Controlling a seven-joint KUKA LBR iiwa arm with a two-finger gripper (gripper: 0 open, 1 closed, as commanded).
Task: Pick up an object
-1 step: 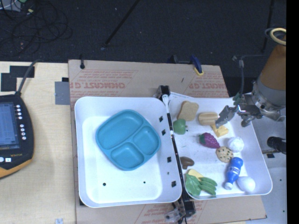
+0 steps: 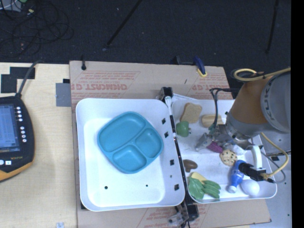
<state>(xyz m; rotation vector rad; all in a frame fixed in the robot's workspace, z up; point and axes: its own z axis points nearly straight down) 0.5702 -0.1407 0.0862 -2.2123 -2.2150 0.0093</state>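
Bright, even overhead light on the bins (image 2: pixel 80 127), dark background, perhaps slightly soft focus.

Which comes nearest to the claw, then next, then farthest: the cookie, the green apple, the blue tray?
Measured from the claw:
1. Cookie, right bin, just beside it.
2. Green apple, right bin, by the divider.
3. Blue tray, left bin.

Right bin (image 2: pixel 187 175) crowded: toast slice (image 2: pixel 191 112), green ball (image 2: pixel 182 128), brown pebble (image 2: pixel 190 165), leafy greens (image 2: pixel 205 187), cookie (image 2: pixel 228 157), blue bottle (image 2: pixel 236 176), white egg (image 2: pixel 250 188). Arm (image 2: pixel 254 106) blocks its right side. Left bin (image 2: pixel 90 175): blue divided plate (image 2: pixel 129 141) centred, open floor along the near edge.
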